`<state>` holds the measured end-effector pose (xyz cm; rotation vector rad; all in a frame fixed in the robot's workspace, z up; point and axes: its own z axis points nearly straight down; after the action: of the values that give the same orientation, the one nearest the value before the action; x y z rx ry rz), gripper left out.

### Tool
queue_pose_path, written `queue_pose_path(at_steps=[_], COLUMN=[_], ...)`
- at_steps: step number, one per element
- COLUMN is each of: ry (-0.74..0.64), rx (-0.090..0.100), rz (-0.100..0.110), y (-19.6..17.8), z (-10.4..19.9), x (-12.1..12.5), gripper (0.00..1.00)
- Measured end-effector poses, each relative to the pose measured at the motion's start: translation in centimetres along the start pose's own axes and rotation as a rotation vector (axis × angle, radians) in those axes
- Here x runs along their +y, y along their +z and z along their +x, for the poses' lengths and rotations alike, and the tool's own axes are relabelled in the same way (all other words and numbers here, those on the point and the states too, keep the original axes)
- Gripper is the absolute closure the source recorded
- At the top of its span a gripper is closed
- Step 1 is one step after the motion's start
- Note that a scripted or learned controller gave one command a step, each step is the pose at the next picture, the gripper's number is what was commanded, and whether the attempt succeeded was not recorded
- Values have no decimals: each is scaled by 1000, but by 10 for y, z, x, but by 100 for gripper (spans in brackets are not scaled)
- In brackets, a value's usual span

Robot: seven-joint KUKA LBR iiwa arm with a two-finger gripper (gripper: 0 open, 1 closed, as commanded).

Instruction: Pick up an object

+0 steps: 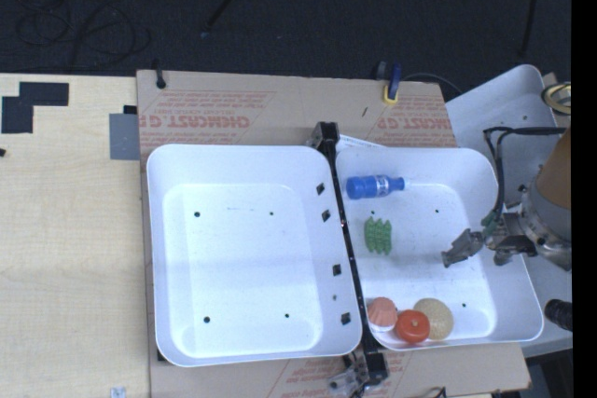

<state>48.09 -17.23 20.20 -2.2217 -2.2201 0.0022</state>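
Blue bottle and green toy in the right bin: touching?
Apart. The camera view shows a strip of bare white bin floor between the blue bottle and the green toy below it.

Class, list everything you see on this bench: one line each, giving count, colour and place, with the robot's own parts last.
bins: 2, white, side by side on the bench
bottle: 1, blue, right bin, far end
ridged piece: 1, green, right bin, below the bottle
round items: 3, pink-white, red, tan, right bin's near edge
cardboard sheet: 1, brown, under the bins
arm: 1, grey, at right
gripper: 1, dark, over the right bin's right side
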Motion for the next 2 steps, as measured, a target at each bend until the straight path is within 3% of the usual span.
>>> queue_pose_path(at_steps=[1,2], ry=[2,-2], rx=[-3,6], rz=[-4,11], y=[-59,104], z=[-44,-39], x=[-5,18], gripper=[0,0])
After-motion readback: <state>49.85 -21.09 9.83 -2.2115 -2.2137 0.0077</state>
